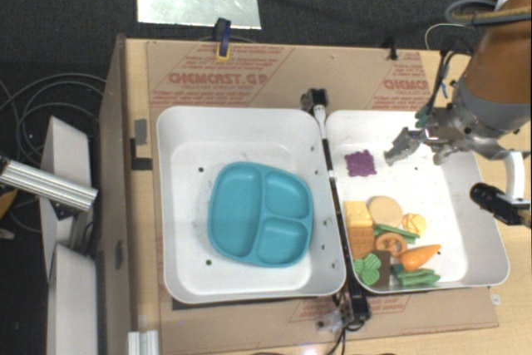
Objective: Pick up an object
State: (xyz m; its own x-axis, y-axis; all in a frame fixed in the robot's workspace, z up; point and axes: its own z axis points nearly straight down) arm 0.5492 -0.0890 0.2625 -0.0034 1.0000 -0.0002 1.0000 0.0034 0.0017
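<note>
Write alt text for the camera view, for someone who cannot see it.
A grey robot arm's two-finger gripper hovers over the right shallow white bin, near a small purple toy and a pile of toy food. The left shallow white bin holds a blue divided plastic plate.

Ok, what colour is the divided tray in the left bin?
Light blue tray, clear in the camera view.

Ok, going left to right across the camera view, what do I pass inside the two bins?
Left bin → blue divided plate → right bin → purple piece → gripper. The pile of toy food spans too much to place.
</note>
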